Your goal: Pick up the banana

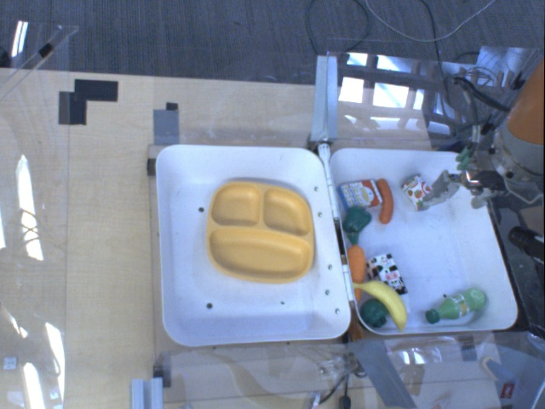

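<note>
Two white bins were seen on the tabletop; the curved yellow banana (385,301) lay in the right bin's (477,254) near left corner. The metal claw (450,184), holding nothing, its spread unreadable, hovered far right. Approach was judged pending: travel leftward and nearer, then descent.

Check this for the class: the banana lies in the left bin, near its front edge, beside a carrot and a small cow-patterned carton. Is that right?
One detail is wrong: the banana lies in the right bin, not the left. The camera view shows it near that bin's front edge, beside the carrot and the cow-patterned carton. The left bin bears a yellow divided tray.
</note>
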`<state>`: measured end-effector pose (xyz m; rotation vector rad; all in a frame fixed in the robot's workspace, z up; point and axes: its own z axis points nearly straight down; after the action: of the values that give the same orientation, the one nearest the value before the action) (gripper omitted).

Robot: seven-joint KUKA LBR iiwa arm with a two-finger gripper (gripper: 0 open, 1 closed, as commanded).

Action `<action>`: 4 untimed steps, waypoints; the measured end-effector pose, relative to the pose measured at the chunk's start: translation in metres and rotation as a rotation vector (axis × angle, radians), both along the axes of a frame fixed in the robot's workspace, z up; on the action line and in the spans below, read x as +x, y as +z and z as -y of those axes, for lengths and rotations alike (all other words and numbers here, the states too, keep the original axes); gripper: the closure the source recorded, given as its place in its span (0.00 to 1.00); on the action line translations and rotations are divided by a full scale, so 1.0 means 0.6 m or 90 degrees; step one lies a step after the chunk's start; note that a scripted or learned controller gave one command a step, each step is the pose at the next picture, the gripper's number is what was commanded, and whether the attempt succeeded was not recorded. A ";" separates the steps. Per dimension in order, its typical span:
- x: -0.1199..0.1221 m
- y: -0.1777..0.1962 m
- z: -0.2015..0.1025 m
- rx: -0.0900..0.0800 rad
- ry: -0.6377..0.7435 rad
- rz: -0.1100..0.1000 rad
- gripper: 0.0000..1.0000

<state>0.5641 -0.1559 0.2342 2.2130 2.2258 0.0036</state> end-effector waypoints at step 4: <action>-0.114 -0.220 -0.105 -0.005 0.178 0.014 1.00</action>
<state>0.4954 -0.0932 0.1024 1.8694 2.4951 0.0201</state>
